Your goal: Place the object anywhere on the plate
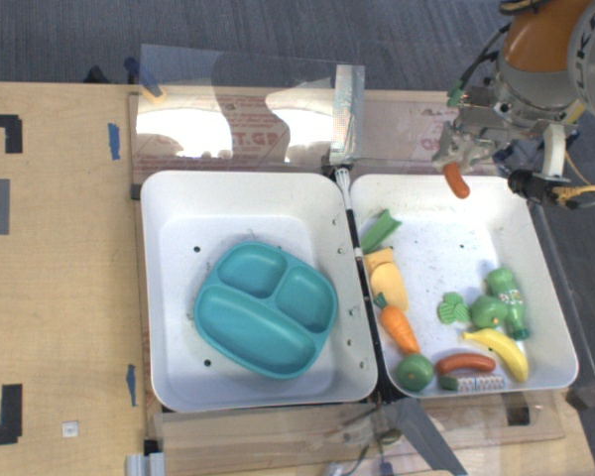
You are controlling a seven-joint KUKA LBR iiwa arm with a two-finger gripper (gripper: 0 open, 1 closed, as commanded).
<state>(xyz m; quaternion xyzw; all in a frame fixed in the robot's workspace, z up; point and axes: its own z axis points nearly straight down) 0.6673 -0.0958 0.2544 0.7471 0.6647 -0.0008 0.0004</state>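
Gripper (458, 170) clenched on a small sausage (458, 181) above the right bin's far edge (416, 178); plate (266, 308) lies uncovered

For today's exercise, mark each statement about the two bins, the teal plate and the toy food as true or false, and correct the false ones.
1. The teal plate lies in the left bin. True.
2. A banana lies on the plate. False: the banana is in the right bin.
3. The gripper has a small orange-red sausage at its fingertips, above the right bin. True.
4. The carrot lies outside both bins. False: it lies in the right bin, near the divider.
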